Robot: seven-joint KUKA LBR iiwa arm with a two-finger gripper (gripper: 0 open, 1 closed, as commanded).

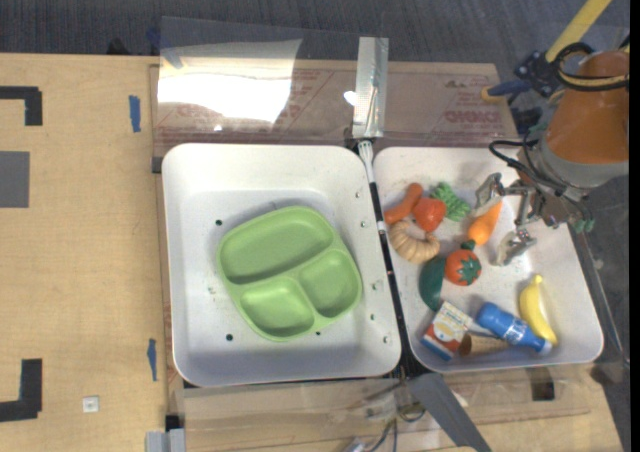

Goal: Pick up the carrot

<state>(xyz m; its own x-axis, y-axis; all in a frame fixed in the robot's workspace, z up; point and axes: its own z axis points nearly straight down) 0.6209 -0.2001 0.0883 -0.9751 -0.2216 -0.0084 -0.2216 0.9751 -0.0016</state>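
- Jaws hung low in the right bin; how wide they stood, could not tell.
- Carrot lay just left of the jaws, tomato below-left, banana below.

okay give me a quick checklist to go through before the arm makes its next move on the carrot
1. Carrot located: ok. The carrot lies in the right bin, near its back.
2. Hand near target: ok. The hand sits just right of the carrot.
3. Carrot between the fingers: cannot tell. Metal parts overlap its edge, but no clear hold is visible.
4. Carrot lifted: not ok. It looks to rest on the bin floor.
5. Room around carrot: not ok. The tomato sits close below it and the green toy close to its left.
6. Left bin traffic: ok. The green tray sits there, away from the hand.
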